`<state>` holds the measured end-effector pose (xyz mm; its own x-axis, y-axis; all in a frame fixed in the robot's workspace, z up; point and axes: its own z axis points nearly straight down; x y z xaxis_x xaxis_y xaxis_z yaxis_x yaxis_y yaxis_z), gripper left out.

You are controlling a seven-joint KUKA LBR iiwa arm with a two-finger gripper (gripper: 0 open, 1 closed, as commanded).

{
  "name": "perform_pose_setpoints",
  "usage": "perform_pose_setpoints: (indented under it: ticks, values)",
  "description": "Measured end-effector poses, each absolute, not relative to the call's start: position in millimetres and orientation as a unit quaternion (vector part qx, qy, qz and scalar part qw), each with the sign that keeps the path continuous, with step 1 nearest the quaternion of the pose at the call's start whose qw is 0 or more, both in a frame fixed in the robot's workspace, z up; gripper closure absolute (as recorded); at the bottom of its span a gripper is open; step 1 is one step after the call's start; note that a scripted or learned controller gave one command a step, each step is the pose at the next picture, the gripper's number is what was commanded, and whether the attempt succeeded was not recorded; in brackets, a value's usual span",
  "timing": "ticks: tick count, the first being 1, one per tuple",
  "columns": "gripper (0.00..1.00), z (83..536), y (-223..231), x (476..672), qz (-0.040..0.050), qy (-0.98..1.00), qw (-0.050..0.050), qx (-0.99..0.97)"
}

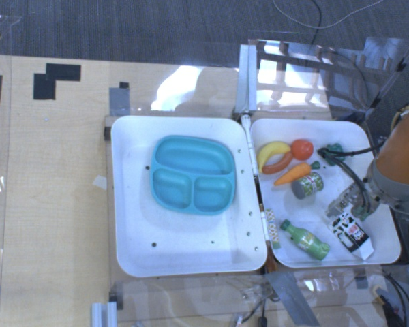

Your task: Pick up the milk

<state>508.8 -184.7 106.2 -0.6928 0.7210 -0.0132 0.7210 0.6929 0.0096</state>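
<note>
Camera view: end effector [350, 206] hovering over the milk [352, 233] in the right bin [388, 251].

Milk carton lies flat at the bin's 4 o'clock corner, its long axis running from 10 to 4 o'clock; it sits just toward 6 o'clock of the end effector, nearly beneath it. Whether the end effector is spread or pressed together I cannot tell, and nothing shows between its tips. A green bottle [305, 240] lies toward 9 o'clock of the milk, a can [307, 184] toward 11. My judgement: a short descent, aligned across the carton's narrow width, is what remains.
</note>
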Motion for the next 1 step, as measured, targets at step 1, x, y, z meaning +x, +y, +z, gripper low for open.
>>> perform_pose_setpoints:
  ticks: [1]
  values:
    - [1.0, 171.3, -124.8, 524.5, 0.0016, 0.87, 0.005, 0.493]
